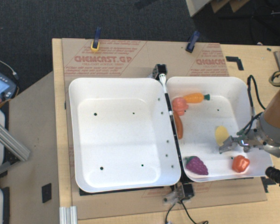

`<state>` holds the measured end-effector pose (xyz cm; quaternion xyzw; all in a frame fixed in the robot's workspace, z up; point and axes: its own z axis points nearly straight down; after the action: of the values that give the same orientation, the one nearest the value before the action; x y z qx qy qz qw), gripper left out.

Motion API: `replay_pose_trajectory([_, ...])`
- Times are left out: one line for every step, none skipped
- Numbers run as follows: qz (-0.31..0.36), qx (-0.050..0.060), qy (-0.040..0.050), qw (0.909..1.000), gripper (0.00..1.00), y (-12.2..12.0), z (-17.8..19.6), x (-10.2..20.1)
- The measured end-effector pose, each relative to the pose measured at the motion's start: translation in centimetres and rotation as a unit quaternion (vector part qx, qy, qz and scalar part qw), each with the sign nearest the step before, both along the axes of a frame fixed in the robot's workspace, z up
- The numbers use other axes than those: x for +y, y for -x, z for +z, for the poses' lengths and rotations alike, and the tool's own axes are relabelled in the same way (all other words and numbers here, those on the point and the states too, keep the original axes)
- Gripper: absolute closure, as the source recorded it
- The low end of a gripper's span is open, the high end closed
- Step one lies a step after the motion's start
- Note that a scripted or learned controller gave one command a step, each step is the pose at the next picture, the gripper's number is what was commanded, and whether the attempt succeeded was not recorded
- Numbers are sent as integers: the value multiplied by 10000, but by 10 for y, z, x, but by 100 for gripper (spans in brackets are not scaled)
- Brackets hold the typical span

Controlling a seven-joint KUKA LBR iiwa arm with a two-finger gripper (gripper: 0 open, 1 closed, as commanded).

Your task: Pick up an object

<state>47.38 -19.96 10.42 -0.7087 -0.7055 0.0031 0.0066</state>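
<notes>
Since everything sits in two bins on the worktop (130,55), quick rundown below.

Left bin (84,125): white, shallow, just a few dark dots on the floor.
Right bin (233,85): white too, pressed up against the left one, carries all the toy food.
Toy carrot (195,97): orange with a green tip, lying sideways near the far wall of the right bin.
Pink fruit (179,105): round, peach-like, just beside the carrot, hugging the divider.
Orange sausage-shaped piece (178,126): long, lying along the divider, touching the pink fruit from below.
Yellow piece (221,134): lemon-like, mid bin, just left of the jaws.
Purple grapes (196,165): near corner of the right bin, by the front wall.
Red pepper (241,164): by the front wall, right side, just under the jaws.
Gripper (229,144): low over the right bin, coming in from the right on the grey arm (275,125).
Jaws: look spread apart, nothing between them, tips between the yellow piece and the red pepper.
Clamps (96,41): yellow-and-blue one plus a blue one on the far edge of the cardboard.
</notes>
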Motion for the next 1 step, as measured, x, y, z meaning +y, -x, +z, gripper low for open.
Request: replay_pose_trajectory([14,-86,35,10000,100,-6,16,0])
